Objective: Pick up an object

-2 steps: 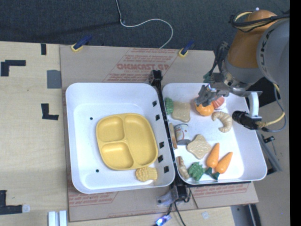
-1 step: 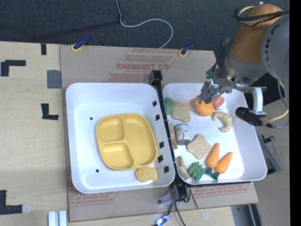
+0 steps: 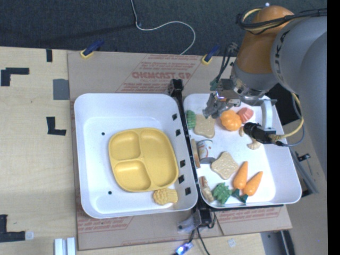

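camera view — end effector low over right bin, seemingly touching tan cracker.

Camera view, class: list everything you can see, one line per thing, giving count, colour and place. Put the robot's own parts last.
bins: 2, white, side by side on the bench
divided plate: 1, yellow, in the left bin
corn piece: 1, yellow, left bin, touching the plate's near edge
orange fruit: 1, orange, right bin, far end
carrots: 2, orange, right bin, near end
cracker: 1, tan, right bin, middle
broccoli: 1, green, right bin, near edge
cable: 1, white, beyond the bench
arm: 1, grey with orange band, from the right
tool: 1, dark, over the right bin's far end
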`<control>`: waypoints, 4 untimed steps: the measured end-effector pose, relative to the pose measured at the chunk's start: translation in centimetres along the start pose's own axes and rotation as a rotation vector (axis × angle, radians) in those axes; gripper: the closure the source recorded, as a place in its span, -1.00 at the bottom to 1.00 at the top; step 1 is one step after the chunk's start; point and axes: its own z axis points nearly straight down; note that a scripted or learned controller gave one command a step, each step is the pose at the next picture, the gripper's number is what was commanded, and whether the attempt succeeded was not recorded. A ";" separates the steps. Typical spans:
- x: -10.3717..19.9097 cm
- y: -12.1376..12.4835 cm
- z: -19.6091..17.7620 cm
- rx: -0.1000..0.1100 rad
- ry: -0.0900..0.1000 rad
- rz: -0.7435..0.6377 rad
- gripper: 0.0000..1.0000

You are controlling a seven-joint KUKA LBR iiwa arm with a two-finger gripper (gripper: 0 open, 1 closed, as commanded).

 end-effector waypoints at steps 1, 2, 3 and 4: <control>5.5 0.9 -1.1 -0.001 0.001 -0.001 1.00; 11.4 0.8 -2.0 0.000 0.001 -0.003 1.00; 13.4 -0.5 -0.8 0.002 -0.001 0.003 1.00; 12.8 0.7 -0.8 0.000 -0.001 0.004 1.00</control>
